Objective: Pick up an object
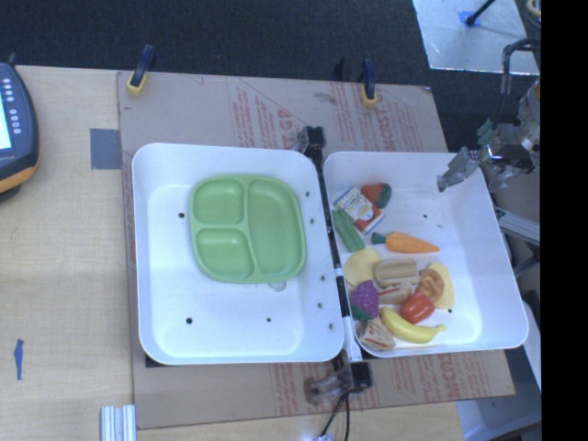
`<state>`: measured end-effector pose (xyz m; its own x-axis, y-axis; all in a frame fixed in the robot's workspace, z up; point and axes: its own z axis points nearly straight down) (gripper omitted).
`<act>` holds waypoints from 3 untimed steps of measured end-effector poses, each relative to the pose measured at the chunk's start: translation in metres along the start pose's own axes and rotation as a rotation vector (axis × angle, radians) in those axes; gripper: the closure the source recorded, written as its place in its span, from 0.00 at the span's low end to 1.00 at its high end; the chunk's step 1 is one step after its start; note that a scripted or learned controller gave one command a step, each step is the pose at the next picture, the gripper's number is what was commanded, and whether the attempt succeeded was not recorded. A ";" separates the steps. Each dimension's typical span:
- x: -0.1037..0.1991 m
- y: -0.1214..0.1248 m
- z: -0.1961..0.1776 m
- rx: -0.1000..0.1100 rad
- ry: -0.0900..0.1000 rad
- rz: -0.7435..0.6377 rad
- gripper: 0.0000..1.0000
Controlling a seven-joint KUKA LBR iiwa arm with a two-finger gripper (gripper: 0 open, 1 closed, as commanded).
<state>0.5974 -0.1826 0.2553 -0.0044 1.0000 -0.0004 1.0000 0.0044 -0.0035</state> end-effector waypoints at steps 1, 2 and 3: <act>0.043 0.010 0.144 0.011 0.004 -0.005 0.00; 0.066 -0.013 0.165 0.005 0.002 -0.003 0.00; 0.064 -0.012 0.153 0.002 -0.001 -0.003 1.00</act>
<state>0.5847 -0.1187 0.1024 -0.0069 1.0000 -0.0010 1.0000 0.0069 -0.0055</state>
